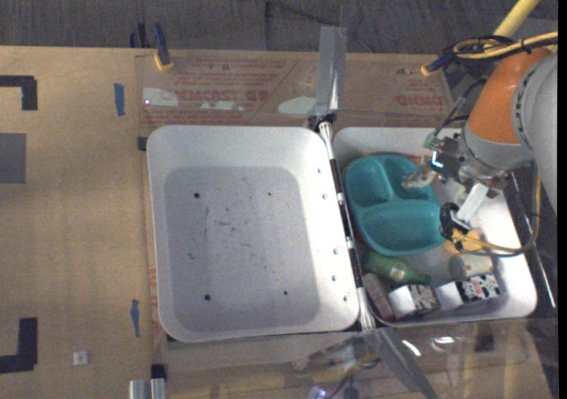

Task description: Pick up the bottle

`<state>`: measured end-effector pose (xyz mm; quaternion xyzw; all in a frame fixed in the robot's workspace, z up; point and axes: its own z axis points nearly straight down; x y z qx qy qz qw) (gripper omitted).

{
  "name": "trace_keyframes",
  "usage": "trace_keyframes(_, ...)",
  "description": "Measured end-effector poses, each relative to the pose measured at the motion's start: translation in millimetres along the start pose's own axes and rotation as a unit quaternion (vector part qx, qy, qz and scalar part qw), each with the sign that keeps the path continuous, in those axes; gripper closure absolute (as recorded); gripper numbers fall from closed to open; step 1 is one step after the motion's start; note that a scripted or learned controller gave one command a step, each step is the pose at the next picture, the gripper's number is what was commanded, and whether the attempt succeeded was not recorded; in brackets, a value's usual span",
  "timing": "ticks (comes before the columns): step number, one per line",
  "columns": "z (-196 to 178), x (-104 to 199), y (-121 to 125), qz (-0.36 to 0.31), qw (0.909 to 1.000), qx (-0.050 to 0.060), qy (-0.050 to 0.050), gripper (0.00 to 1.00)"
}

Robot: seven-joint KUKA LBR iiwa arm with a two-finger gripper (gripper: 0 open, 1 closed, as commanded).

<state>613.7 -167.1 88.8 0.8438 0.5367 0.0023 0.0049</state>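
The bottle [396, 267] lies at the lower right of the frame, in the right bin [523, 286] below the teal tray [390, 202]. The gripper [423, 174] hovers over that tray; finger state cannot be told. Step: approach. Next: move down-frame and descend onto the bottle.

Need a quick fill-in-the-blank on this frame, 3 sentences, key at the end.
1. The teal tray lies in the ____ bin.
2. The green bottle lies just ____ the teal tray in the picture.
3. The gripper hangs over the ____ tray.

Missing words: right; below; teal
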Motion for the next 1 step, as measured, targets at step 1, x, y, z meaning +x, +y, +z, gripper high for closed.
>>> trace_keyframes(1, -0.2, -32.8, -26.5, 0.148, 0.9889, 0.002, 0.002, 0.00)
